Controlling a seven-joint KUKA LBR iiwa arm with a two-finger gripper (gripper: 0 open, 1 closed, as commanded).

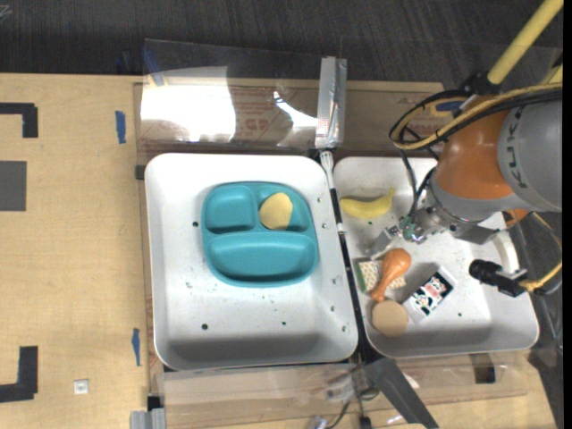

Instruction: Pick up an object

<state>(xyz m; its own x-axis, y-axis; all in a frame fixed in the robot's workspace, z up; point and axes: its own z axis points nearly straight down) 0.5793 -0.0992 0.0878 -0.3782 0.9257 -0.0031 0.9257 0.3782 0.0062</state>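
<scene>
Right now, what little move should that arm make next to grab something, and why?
Probably a short drop toward the orange drumstick toy. The gripper sits in the right bin just above the toy, with the banana off to its upper left, so the drumstick looks like the nearest thing to grasp.

The arm (pixel 500 164) is running off the right edge and covering the tool (pixel 413 229) too closely to tell its finger state, while small items (pixel 368 273) beside the orange drumstick-shaped toy (pixel 391 271) are staying too tiny to identify.
</scene>
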